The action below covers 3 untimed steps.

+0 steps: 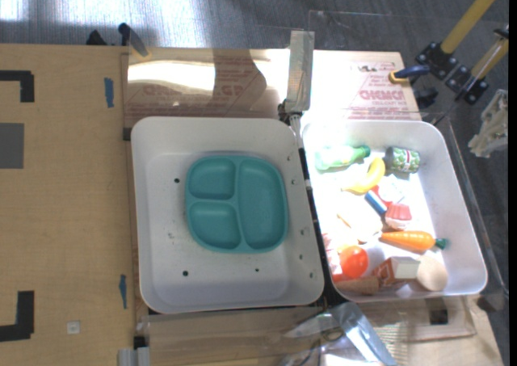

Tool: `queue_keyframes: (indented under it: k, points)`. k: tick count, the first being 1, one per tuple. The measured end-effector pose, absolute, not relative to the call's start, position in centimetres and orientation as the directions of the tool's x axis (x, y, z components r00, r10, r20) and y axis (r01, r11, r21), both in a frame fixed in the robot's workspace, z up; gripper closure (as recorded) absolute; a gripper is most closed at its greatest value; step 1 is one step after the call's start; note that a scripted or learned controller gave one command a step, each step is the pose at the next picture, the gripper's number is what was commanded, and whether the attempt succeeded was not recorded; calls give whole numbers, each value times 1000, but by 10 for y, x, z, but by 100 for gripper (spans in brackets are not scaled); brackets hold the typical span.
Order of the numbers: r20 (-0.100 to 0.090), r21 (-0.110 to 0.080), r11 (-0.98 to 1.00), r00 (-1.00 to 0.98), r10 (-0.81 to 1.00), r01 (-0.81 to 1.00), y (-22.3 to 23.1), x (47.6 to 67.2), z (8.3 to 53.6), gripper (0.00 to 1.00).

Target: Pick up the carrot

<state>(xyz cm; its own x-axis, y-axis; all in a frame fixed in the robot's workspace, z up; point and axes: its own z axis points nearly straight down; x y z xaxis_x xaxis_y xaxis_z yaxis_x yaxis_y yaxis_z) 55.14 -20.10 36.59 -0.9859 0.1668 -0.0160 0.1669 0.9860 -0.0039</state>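
- Toward the near right corner of the right bin (467, 195) lies the carrot (409, 239), flat on the bin floor, its orange body pointing left and its green stub toward the right wall.
- Just beside it, nearer the front wall, sits a pale egg-shaped piece (433, 274), with a small brown block (390, 270) to that piece's left.
- A round red-orange tomato (353, 261) rests left of the carrot, apart from it.
- Behind the carrot, close by, is a red and pink piece (397, 214), and beyond that a blue stick (376, 201) and a yellow banana (368, 178).
- Along the far wall of the same bin lie a pale green item (339, 156) and a dark green can (403, 159) on its side.
- The left bin (153, 195) holds a teal divided plate (237, 203), lying level near its middle.
- Both bins stand side by side on the table (56, 195), their inner rims touching.
- How the jaws stand, released or clenched, I cannot tell; nothing is gripping the carrot.
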Motion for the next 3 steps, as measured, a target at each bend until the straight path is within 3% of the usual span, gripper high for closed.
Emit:
queue_keyframes:
  k: [1, 2, 3]
  points:
    - [-10, -3, 995, -995, -103, -103, -223, 616, 350, 100]
    - [2, 4, 977, -977, -213, -213, -222, 562, 172, 100]
    - [-15, -12, 920, -920, -392, -391, -223, 580, 312, 100]
